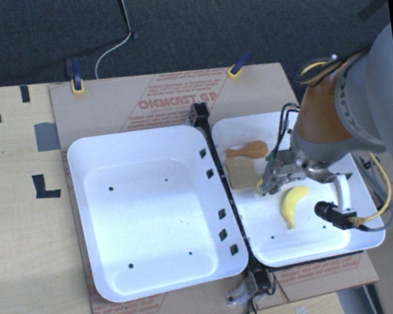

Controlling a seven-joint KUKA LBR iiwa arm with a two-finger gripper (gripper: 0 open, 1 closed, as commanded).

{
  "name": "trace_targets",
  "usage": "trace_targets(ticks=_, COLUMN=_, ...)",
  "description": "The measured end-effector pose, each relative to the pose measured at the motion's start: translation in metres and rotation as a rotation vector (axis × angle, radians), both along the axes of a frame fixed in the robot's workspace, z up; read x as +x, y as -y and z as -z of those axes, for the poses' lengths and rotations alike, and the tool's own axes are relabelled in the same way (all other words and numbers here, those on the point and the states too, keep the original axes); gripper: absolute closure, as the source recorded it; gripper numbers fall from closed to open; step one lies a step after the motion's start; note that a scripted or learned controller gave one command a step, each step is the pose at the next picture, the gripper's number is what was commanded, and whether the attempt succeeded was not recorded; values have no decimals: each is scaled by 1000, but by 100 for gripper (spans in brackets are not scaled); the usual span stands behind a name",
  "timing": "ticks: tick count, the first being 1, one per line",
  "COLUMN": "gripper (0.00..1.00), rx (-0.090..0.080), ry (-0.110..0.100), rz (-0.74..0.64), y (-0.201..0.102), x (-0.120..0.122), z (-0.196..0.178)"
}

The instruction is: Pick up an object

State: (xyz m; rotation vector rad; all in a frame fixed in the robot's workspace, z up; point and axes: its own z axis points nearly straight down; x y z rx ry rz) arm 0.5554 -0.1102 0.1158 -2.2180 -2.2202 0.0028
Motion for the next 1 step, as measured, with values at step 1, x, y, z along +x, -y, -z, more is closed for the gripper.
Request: trace_targets(ticks=1, gripper=100, rx=2, ry=10, rz=-9, y=-76, x=22, z=-73)
